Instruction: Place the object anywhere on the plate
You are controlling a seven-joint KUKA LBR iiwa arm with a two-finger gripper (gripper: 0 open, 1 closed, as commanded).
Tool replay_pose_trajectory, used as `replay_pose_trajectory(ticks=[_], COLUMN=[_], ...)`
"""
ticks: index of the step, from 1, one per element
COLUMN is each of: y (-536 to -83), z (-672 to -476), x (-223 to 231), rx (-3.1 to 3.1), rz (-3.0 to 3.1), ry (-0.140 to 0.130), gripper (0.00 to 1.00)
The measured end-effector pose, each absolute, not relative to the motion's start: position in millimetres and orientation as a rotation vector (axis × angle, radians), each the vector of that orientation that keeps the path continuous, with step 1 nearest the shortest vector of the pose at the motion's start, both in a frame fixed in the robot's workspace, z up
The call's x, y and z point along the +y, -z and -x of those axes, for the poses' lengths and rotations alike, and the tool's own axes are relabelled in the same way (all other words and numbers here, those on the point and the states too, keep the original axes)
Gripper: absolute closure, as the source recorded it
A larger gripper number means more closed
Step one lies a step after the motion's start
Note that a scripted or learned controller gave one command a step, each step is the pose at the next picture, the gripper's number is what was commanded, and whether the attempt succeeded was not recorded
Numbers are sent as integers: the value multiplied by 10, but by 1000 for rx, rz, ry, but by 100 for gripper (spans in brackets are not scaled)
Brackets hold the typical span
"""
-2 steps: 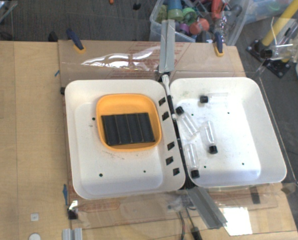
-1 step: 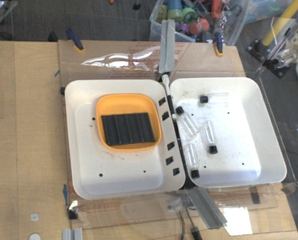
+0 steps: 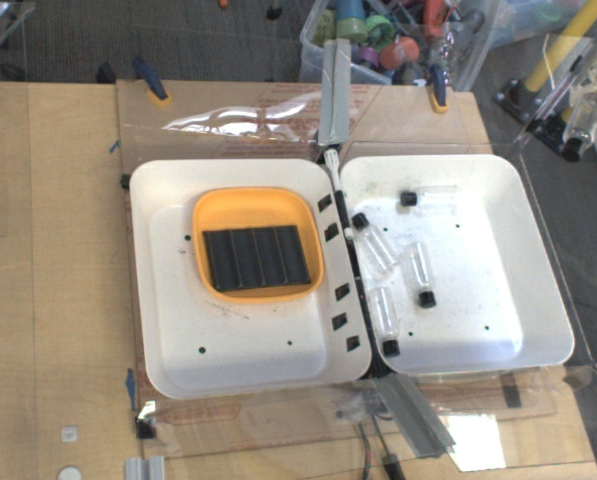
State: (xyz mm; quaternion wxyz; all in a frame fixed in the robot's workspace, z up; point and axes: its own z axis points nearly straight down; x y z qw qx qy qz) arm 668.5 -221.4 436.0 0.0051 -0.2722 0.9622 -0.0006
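We are finding two white bins side by side on the bench (image 3: 48,268). Four clear black-capped tubes (image 3: 418,273) are lying in the right bin (image 3: 498,353). In the left bin (image 3: 238,363), one black ridged slab (image 3: 256,258) is resting on one orange plate (image 3: 253,203). We cannot tell the pincer's opening.

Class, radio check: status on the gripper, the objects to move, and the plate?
Clear tubes with black caps lying in right bin. Orange plate in left bin, dark ribbed block on it. Nothing placed yet.

Bright, even light; perhaps slightly soft.
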Motion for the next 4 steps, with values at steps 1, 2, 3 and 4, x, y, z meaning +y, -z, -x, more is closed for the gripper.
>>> replay_pose_trajectory(ticks=[1,2,3,4], y=[-4359,-4357,-4354,-4255], z=[-6685,-6685,-6684,-6677], x=[-2215,-2214,-2214,-2213], rx=[2825,2661,2403,1858], rz=[1352,1651,2010,2526], ry=[3,3,3,-5], gripper=[100,100,100,100])
